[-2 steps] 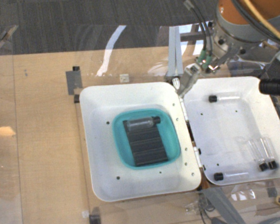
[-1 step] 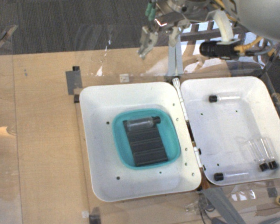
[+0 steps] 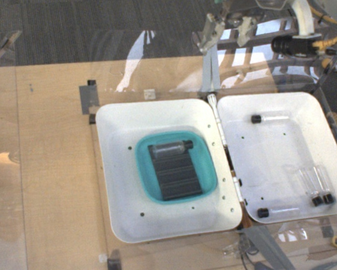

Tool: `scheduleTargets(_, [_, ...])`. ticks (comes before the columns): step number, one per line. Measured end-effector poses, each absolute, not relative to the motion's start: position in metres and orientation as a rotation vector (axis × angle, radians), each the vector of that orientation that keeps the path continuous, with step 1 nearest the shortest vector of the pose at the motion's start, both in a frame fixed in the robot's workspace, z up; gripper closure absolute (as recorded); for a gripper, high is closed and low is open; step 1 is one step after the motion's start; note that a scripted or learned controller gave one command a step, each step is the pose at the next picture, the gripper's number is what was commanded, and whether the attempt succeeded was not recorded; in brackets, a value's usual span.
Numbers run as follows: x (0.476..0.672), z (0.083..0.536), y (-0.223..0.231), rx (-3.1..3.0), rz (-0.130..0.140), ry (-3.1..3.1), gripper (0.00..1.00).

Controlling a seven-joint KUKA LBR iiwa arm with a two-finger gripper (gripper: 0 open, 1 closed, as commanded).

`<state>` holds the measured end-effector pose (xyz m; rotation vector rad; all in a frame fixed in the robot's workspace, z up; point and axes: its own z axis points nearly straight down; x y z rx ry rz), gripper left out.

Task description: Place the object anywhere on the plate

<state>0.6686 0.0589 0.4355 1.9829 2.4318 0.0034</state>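
A teal plate [image 3: 145,167] sits in the left bin [image 3: 126,215]. On it lies a dark grey ridged block [image 3: 177,177]. A clear vial with a black cap [image 3: 172,147] rests across the block's far end. My gripper [image 3: 225,33] hangs high beyond the far edge of the bins, over the seam between them. Its two fingers stand open with nothing between them. It is well apart from the plate and from everything in the bins.
The right bin [image 3: 280,161] holds several clear vials with black caps: one near the far edge [image 3: 266,118], one at the near edge [image 3: 274,212], and two side by side at the near right [image 3: 318,185]. Metal framing and cables crowd the far right.
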Motion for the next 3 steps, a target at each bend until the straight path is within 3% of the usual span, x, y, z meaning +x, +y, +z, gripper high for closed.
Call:
scheduleTargets(1, [0.669,0.436,-0.058,1.943,0.003,2.463,0.00])
scheduleTargets(2, [0.656,0.399,0.054,2.162,0.004,2.276,0.00])
scheduleTargets(3, [0.644,0.298,0.141,2.479,0.003,1.930,0.00])
